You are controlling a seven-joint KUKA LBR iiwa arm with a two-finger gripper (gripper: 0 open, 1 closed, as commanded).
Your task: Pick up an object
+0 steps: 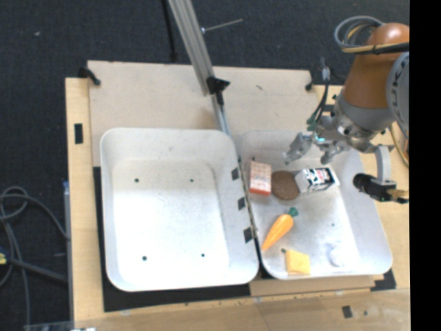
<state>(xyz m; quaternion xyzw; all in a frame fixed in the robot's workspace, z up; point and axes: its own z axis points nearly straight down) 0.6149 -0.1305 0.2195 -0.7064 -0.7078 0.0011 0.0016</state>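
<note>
The jaws (pixel 311 148) hang open and empty above the right bin (pixel 365 243), near its far edge. Just below them a black-and-white carton (pixel 318 178) lies touching a brown disc (pixel 284 185), with an orange-and-white box (pixel 260 177) beside it. Nearer the camera lie a toy carrot (pixel 277 230) and a yellow wedge (pixel 298 261). The left bin (pixel 172 209) sits alongside on the table (pixel 148 95).

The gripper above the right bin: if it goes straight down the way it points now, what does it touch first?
Probably the black-and-white carton, which lies just beneath the gripper. The brown round object sits close beside it, and depth is unclear from this slanted view.
</note>
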